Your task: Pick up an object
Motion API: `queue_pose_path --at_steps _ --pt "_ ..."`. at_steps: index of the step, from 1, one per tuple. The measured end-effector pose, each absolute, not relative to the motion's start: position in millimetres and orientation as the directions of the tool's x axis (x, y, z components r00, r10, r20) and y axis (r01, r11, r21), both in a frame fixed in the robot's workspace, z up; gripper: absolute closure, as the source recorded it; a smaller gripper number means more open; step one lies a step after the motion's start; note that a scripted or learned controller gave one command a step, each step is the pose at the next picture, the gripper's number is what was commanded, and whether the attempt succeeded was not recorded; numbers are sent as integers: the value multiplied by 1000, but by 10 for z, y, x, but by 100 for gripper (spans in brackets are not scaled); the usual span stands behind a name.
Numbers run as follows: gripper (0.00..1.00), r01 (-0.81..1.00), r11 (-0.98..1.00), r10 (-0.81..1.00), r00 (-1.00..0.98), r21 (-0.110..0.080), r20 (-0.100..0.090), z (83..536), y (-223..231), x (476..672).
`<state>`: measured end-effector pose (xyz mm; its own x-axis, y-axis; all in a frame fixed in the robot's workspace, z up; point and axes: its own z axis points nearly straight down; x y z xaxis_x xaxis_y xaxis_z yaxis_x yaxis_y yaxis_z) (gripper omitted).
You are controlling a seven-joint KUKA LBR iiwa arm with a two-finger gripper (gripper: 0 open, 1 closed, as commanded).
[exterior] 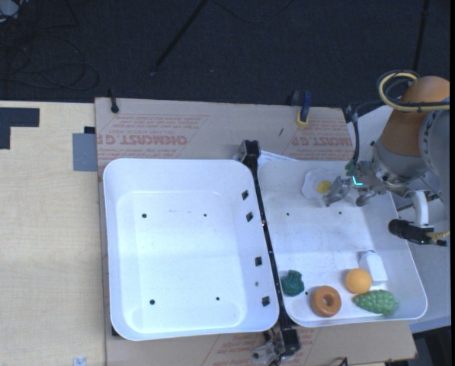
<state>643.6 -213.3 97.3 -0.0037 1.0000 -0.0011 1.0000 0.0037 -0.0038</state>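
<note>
Camera view: arm [410,128] bent low, claw [347,193] over right bin's [318,235] far corner.

Two bins sit side by side on the desk [36,227]. In the right bin's [318,227] near end lie a doughnut [325,301], a ball [357,280] and a toy [292,283].

Bright even light, soft focus, dark background

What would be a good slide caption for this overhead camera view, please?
Gripper hovers over the right bin, far from the orange ball, donut and green toys along its near edge.
</note>
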Motion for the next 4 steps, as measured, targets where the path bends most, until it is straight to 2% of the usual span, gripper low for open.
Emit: queue_pose_path --at_steps 1,2,3,4 --pt "0 1000 4 1000 -4 -4 -1 973 -2132 6436" --pt "100 1000 5 1000 -5 -5 -1 1074 -2137 6436" --pt "0 1000 6 1000 -6 -5 -2 1071 -2134 6436" --pt "100 1000 7 1000 -7 -6 -2 1175 -2140 6437"
